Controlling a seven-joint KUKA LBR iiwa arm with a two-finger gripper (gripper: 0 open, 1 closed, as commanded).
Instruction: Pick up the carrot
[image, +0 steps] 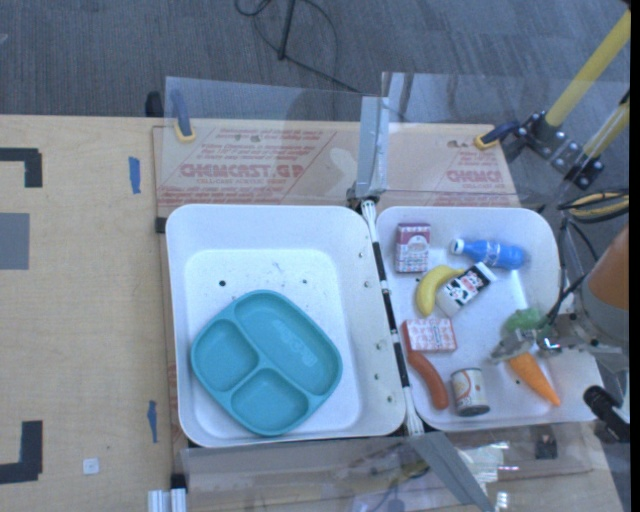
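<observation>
Carrot (534, 377), orange with a green leafy top, is lying in the near right part of the right bin (542, 222), its tip pointing toward the near right corner and its green end reaching up toward the far left. Just beside it, the gripper (515, 347) is hovering at the carrot's leafy end, its metal fingers (503, 350) pointing left over the bin floor; whether they are spread or closed is too small and blurred to tell, and the carrot is not showing between them. The grey arm with its orange band (612, 280) is reaching in from the right edge.

Other things are sharing that bin. A blue bottle with a white cap (490, 252) is lying at the far side, and a small pink carton (412, 247) is standing to its left. A banana (435, 285) is curving near the middle, touching a black and white milk carton (464, 288) on its right. Nearer, a second pink box (431, 335) is lying flat, with a red sausage (427, 378) just below it and a small tin can (468, 391) to the sausage's right, well apart from the carrot.

In the left bin (187, 235), a teal divided plate (265, 362) with three compartments is sitting toward the near left.
</observation>
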